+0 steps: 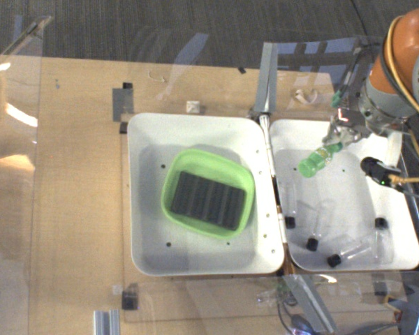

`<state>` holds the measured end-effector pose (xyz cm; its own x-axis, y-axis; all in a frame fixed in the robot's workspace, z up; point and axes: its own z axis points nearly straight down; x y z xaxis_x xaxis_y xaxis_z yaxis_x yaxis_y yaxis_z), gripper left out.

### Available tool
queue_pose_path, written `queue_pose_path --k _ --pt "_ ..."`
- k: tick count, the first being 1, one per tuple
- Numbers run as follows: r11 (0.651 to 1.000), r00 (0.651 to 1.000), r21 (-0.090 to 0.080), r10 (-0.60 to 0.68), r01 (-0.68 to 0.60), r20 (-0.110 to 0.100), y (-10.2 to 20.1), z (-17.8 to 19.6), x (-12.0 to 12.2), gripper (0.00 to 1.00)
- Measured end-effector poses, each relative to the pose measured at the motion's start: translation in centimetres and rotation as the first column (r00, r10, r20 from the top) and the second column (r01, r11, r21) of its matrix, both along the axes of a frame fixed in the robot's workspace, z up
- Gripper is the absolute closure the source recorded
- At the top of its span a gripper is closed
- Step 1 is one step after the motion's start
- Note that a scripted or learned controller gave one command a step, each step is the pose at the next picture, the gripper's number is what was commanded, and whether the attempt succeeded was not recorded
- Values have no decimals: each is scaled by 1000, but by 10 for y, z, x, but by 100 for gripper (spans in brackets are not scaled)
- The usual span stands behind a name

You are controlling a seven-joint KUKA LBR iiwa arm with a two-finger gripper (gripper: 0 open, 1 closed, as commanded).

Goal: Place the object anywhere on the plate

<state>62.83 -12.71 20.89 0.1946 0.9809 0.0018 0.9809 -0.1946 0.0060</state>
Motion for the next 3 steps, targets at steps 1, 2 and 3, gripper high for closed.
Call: queue_pose_path --k 1,2,3 --pt "961 961 -2 276 -276 -1 68 2 -16 100" --pt "928 928 -2 374 -374 -1 118 -5 -54 100" --pt "909 909 -2 417 -417 -2 167 -24 -44 100"
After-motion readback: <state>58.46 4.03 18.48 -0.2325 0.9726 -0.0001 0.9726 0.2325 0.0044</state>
